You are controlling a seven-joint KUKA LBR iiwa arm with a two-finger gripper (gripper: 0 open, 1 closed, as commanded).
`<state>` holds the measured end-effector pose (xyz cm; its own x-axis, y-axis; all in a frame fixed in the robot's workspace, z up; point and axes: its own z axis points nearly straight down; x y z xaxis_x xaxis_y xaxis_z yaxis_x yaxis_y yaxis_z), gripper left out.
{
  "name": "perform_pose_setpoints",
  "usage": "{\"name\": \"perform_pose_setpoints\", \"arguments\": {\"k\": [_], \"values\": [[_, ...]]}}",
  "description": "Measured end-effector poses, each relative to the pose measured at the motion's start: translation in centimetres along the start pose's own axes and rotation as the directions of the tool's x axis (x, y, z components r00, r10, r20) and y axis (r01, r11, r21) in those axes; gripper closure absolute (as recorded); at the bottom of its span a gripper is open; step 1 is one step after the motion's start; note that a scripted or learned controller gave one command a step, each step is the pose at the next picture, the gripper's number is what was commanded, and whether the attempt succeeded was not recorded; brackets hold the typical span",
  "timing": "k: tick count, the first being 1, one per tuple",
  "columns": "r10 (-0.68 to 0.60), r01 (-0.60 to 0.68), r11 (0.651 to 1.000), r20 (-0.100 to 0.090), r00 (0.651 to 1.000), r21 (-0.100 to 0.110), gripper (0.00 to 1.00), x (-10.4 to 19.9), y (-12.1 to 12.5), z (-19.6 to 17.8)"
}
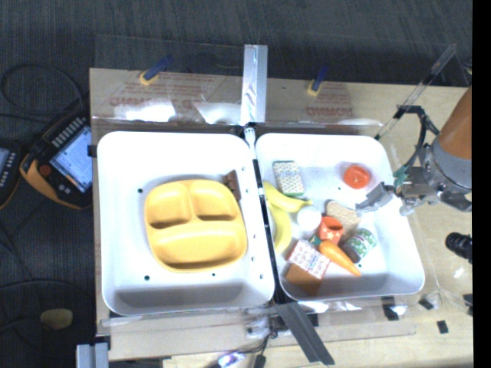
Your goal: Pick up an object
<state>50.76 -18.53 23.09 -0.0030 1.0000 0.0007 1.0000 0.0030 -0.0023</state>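
Pincer [381, 196] over right bin [399, 259] edge, near tomato [356, 176]; finger state unclear.

The pale wooden counter [430, 98] bears two shallow white plastic bins: one [391, 156] beside the claw [381, 196], the other [115, 205] well beyond it

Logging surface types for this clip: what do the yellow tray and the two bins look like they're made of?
Yellow tray: looks like moulded plastic, semi-gloss, with rounded compartments and soft highlights. Left bin and right bin: apparently smooth white plastic, slightly glossy, with rounded moulded corners; the exact material can't be confirmed by sight.
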Motion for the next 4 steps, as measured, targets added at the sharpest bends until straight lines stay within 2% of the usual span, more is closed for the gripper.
{"name": "perform_pose_setpoints", "arguments": {"k": [1,2,3,4], "values": [[0.238,-0.238,0.971,0.000,0.971,-0.001,0.00,4.5,-0.1,12.1],[0.053,-0.053,0.999,-0.001,0.999,-0.008,0.00,2.4,-0.8,14.2],[-0.063,0.063,0.998,0.005,0.998,-0.011,0.00,3.5,4.9,14.2],[-0.104,0.104,0.994,0.008,0.995,-0.015,0.00,4.7,2.2,14.1]]}}
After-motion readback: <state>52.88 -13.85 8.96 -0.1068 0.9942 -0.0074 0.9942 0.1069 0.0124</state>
